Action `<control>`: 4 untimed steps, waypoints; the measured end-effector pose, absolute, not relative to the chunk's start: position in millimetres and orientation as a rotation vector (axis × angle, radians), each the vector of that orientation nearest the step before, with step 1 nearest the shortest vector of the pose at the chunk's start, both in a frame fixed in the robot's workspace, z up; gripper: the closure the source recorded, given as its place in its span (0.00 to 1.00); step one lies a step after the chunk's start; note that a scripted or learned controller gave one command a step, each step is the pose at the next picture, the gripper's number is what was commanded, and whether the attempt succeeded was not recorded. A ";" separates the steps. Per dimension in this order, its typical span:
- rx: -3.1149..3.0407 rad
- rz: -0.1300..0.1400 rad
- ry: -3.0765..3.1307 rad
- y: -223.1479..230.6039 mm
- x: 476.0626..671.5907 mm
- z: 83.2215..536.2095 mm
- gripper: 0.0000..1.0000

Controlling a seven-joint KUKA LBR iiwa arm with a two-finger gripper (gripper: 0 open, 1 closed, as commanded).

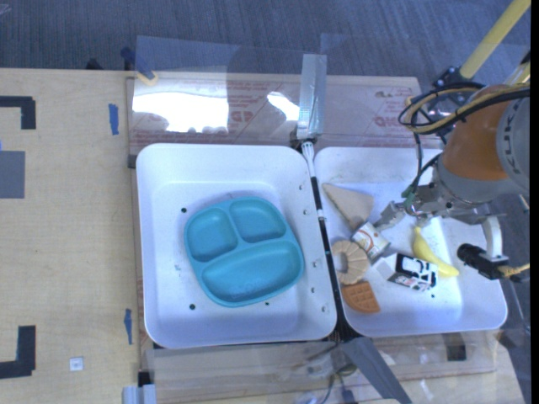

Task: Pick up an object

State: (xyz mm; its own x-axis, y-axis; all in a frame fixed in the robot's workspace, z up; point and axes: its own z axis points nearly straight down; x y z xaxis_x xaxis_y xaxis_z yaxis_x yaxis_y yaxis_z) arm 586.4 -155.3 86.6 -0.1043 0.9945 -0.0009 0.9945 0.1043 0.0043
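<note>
A blue divided plate [244, 252] is held in the left bin [160, 175]. In the right bin [484, 310], a banana [431, 253] lies right of the claw [389, 217], whose opening cannot be told.

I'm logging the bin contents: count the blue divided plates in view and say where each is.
1. The blue divided plate lies in the left bin, roughly at its centre. The arm covers part of the right bin, so something could be hidden there.
</note>
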 end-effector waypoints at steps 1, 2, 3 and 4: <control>2.157 0.004 2.280 -157.7 526.7 87.1 0.00; 2.154 0.010 2.276 -157.7 529.3 96.9 1.00; 2.242 0.009 2.197 -75.7 567.4 186.4 1.00; 2.251 -0.002 2.194 -79.4 564.8 182.8 0.00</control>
